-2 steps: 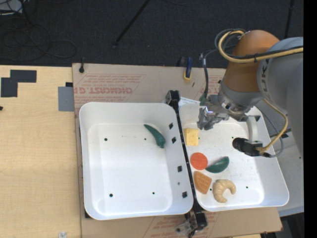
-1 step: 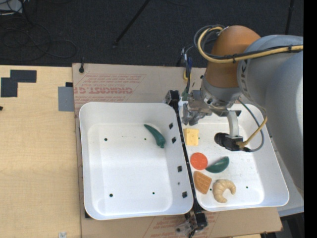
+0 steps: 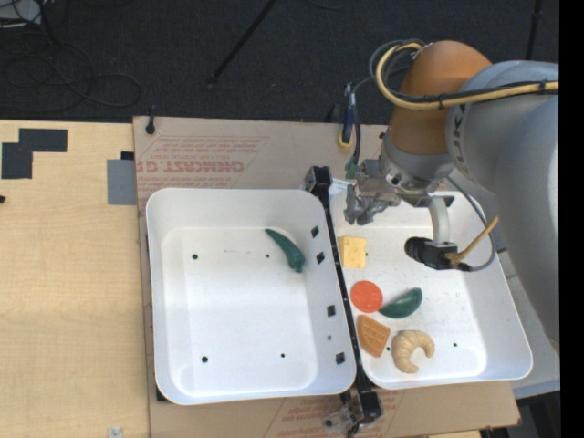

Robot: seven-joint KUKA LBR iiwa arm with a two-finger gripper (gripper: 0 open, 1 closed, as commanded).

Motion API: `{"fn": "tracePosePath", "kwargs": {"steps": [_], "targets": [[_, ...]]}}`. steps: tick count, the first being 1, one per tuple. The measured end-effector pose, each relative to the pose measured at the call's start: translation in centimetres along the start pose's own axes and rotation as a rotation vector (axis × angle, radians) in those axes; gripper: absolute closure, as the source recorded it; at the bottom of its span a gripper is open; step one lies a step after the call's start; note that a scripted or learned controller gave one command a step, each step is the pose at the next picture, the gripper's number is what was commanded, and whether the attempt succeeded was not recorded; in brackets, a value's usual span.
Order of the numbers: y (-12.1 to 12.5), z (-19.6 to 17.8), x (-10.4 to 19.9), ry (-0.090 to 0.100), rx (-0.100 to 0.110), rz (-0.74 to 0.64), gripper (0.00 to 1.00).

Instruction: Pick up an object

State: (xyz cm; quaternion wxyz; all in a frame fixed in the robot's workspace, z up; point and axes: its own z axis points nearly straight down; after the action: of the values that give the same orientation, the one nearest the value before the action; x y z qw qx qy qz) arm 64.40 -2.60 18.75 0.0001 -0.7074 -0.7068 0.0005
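The claw (image 3: pixel 361 210) hangs just above the yellow block (image 3: pixel 353 252) in the right bin (image 3: pixel 500 292), holding nothing, its opening unclear.

A robotics lab or test cell, seen from above. A pale wooden worktop (image 3: pixel 64 272) carries a sheet of printed cardboard (image 3: pixel 219 158), and on it sit two shallow white bins (image 3: pixel 164 245) clipped side by side. A grey industrial robot arm (image 3: pixel 511 135) with an orange band (image 3: pixel 438 71) and yellow cabling reaches in from the right. Behind the worktop the floor is dark, with loose cables (image 3: pixel 55 26) and what may be a tripod leg (image 3: pixel 246 35).
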Motion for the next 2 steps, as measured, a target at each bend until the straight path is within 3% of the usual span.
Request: {"fn": "tracePosePath", "kwargs": {"steps": [1,2], "targets": [[-0.05,0.01,7.73,0.002,0.0,-0.006,1.0],[-0.05,-0.95,7.4,0.0,0.001,-0.004,1.0]]}}
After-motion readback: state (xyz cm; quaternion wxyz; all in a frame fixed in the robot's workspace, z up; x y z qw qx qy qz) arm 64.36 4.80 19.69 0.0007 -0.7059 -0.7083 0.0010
